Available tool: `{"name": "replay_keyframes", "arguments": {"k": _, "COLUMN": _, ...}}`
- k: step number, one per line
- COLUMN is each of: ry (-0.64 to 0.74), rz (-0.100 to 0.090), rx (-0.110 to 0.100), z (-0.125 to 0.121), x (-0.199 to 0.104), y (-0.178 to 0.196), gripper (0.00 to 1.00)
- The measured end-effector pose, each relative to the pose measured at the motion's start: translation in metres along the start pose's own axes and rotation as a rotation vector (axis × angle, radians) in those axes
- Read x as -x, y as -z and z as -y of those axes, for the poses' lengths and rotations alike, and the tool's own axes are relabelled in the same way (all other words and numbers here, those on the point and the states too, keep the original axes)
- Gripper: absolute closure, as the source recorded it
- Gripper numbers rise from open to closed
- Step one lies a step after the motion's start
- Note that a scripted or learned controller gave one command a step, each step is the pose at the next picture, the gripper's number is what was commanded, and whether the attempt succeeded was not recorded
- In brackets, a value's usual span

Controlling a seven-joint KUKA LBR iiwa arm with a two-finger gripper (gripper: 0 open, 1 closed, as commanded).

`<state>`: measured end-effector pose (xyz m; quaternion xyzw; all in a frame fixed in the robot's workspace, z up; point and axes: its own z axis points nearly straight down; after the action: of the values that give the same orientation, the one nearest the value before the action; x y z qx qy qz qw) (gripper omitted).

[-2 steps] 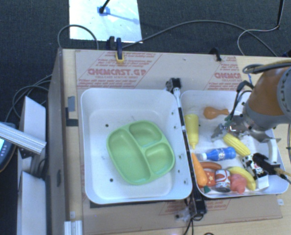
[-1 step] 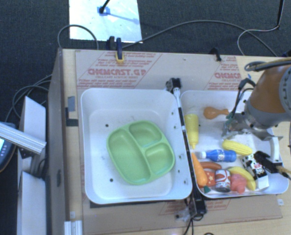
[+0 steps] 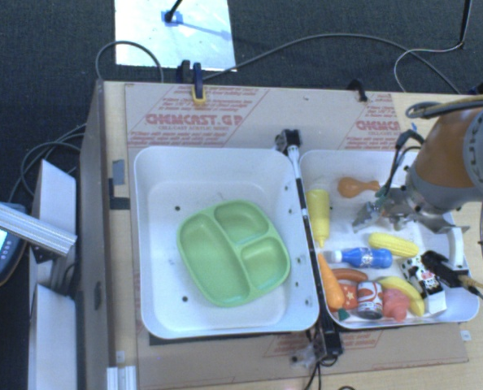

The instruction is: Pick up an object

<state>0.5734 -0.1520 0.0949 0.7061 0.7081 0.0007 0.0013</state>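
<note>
The right bin [image 3: 469, 309] holds several toy foods. Among them are a yellow bottle [image 3: 318, 214], an orange drumstick [image 3: 354, 188], a corn cob [image 3: 393, 244], a blue bottle [image 3: 365, 257], a carrot [image 3: 330, 284], a red can [image 3: 366, 298], a banana [image 3: 405, 290] and a black-and-white carton [image 3: 425, 279]. My gripper [image 3: 380, 213] hangs over the middle of this bin, between the drumstick and the corn cob. It is open, with nothing between its fingers.
The left bin [image 3: 156, 185] bears a green divided plate [image 3: 233, 253]. A black ridge [image 3: 302, 210] separates the two bins. The grey and orange arm [image 3: 453, 157] comes in over the right bin's far right corner. Cables lie on the cardboard behind the bins.
</note>
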Motion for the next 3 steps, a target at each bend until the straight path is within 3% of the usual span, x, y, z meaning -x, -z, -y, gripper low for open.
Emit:
{"name": "replay_keyframes", "arguments": {"k": 1, "ry": -0.001, "rz": -0.002, "rx": -0.002, "z": 0.062, "x": -0.049, "y": -0.010, "gripper": 0.00}}
{"name": "replay_keyframes", "arguments": {"k": 2, "ry": 0.000, "rz": 0.002, "rx": 0.003, "z": -0.001, "x": -0.006, "y": 0.088, "gripper": 0.00}}
{"name": "replay_keyframes", "arguments": {"k": 3, "ry": -0.003, "rz": 0.000, "rx": -0.002, "z": 0.048, "x": 0.012, "y": -0.010, "gripper": 0.00}}
